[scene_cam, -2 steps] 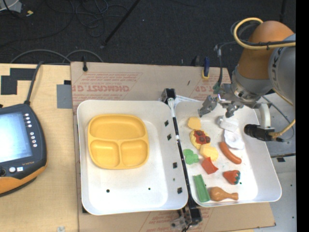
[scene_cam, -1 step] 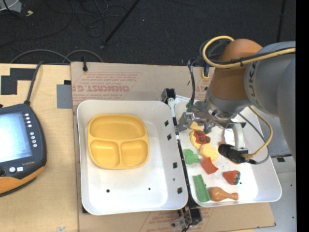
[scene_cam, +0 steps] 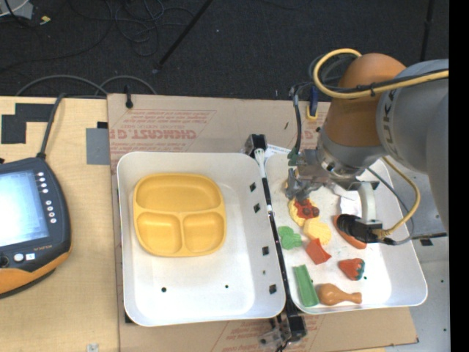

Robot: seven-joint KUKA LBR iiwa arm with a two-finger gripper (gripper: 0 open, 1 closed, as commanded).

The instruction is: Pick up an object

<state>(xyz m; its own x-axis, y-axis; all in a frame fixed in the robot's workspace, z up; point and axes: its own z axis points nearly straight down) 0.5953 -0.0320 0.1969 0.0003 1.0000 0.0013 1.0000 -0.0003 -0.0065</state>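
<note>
In the left bin [scene_cam: 146,299], one yellow tray [scene_cam: 179,214].

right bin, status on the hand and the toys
Hand low over right bin, grip unclear. Toy food piled beneath, nearest the yellow-red piece. Nothing seen lifted. Yellow tray in left bin.

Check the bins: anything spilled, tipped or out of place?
Nothing stands out. The yellow divided tray lies flat in the left bin; the toy food, including the green piece and drumstick, sits loose inside the right bin, below the gripper.
</note>
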